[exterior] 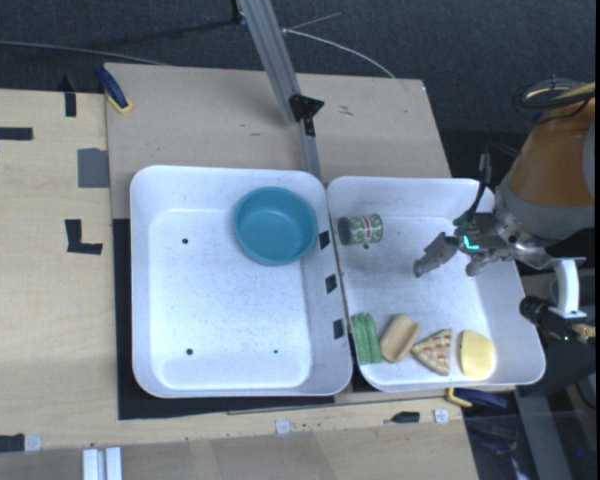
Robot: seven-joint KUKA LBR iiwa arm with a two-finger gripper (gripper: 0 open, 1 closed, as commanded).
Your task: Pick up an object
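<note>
Objects for picking lie in the right bin [500, 298]: a small green can [360, 229] on its side near the bin's upper left, and along the lower edge a green block [364, 337], a tan bread-like piece [398, 337], a pizza slice [434, 351] and a yellow piece [476, 354], set close in a row. The gripper [432, 257] hangs over the middle of this bin, apart from all of them, its dark fingers pointing left; they look parted with nothing between, though the view is coarse. A blue bowl [274, 225] sits in the left bin [170, 308], near its upper right.
</note>
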